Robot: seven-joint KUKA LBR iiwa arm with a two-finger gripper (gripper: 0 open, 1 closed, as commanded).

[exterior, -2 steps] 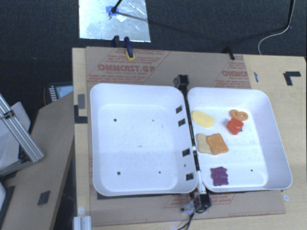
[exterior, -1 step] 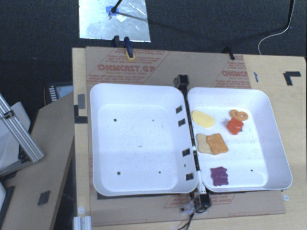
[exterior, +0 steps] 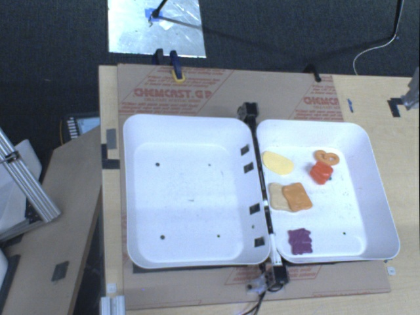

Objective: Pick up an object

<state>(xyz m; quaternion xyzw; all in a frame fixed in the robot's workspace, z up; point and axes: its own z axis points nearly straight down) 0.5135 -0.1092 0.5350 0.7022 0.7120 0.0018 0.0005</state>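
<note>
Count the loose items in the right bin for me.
5, none seemingly hidden: yellow piece upper left, pretzel above red piece, toast slices centre-left, purple grapes at front.

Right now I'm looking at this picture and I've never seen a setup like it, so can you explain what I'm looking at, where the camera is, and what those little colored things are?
This is a robot workbench, seen by one camera fixed above it, looking down at a slant. Two shallow white bins sit side by side. The right bin holds small toy-like items: a yellow oval piece, a pretzel-shaped piece beside a red piece, an orange slab lying over a pale one, and a purple cluster. The left bin has small dark dots on its floor. The grey part at the right edge is probably the robot arm, which reaches in from that side. Nothing is being held.
</note>
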